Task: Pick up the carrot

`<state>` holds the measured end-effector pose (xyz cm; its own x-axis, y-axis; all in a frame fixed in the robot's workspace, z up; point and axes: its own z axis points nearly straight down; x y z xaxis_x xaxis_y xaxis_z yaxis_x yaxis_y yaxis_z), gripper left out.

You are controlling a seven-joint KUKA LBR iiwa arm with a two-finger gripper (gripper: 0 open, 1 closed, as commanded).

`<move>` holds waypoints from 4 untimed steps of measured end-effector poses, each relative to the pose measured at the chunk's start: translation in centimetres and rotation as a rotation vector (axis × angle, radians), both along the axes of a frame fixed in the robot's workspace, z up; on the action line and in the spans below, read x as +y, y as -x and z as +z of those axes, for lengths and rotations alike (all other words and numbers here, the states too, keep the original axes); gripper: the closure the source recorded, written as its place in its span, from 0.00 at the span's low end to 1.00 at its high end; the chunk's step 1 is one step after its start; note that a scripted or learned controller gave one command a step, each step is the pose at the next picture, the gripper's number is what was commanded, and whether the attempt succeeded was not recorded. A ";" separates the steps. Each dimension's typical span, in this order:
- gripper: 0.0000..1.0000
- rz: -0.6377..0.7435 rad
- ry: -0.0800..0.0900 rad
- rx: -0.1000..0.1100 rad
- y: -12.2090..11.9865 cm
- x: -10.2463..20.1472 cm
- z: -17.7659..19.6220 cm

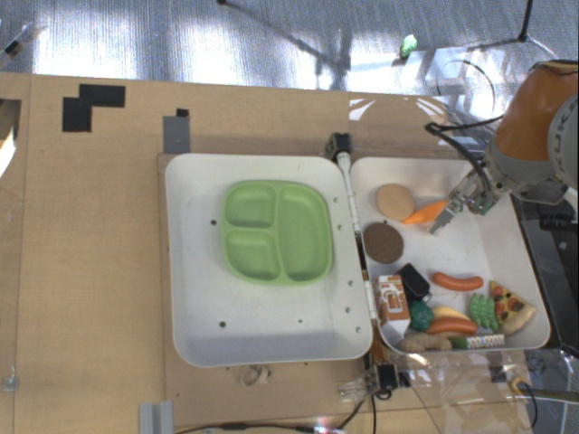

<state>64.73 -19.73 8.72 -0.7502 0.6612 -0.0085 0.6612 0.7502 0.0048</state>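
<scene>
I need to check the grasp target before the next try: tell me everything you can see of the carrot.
The carrot is a small orange toy, smooth and plastic-looking, tapered to a point at its left end. It lies flat on the floor of the right bin, in the upper part, tilted slightly with its thick end up to the right. Its pointed end sits just beside the tan round piece; whether they touch is unclear. The gripper is at its thick end, fingertips against or right over it.
</scene>
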 end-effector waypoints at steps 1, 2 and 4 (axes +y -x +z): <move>0.00 0.100 0.004 0.019 -1.2 5.8 -0.1; 0.00 0.290 0.003 -0.003 3.5 3.9 0.1; 0.00 -0.186 -0.003 -0.004 6.9 7.8 0.2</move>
<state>57.80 -11.91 8.92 -0.6149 0.7885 -0.0092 0.7885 0.6150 0.0098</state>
